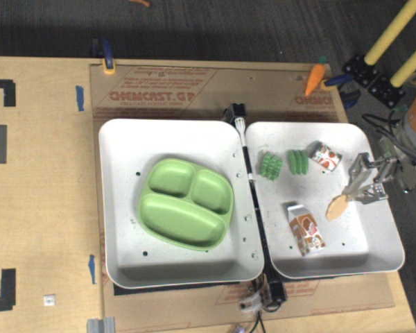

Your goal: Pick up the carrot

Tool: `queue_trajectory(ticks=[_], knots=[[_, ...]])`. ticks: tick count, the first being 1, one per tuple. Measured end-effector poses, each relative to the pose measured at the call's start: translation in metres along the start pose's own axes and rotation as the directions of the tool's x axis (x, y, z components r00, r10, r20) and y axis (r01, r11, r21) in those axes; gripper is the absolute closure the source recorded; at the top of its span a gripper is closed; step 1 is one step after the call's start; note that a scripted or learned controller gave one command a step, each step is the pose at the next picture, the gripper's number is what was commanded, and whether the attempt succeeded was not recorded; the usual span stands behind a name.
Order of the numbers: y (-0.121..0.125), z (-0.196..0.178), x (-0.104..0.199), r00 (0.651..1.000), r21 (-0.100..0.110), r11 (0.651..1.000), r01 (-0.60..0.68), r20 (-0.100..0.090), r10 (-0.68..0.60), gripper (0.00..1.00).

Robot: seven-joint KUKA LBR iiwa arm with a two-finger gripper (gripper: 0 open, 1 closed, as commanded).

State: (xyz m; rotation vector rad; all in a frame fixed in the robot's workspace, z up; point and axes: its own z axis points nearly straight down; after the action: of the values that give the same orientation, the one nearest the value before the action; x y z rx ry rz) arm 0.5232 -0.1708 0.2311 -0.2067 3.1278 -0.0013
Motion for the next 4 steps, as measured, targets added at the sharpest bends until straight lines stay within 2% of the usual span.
queue_trajectory(ticks=[1,2,3,4], knots=[[0.016,-0.027,0.016,0.979,0.0,0.979,0.203,0.0,-0.203,1.0],[0.112,-0.028,0.021,0.985,-0.003,0.985,0.17,-0.004,-0.17,1.0],[0.076,0.042,0.018,0.923,-0.003,0.923,0.385,-0.005,-0.385,1.0],[0.025,-0.01,0.02,0.84,-0.002,0.84,0.543,0.0,-0.543,1.0]])
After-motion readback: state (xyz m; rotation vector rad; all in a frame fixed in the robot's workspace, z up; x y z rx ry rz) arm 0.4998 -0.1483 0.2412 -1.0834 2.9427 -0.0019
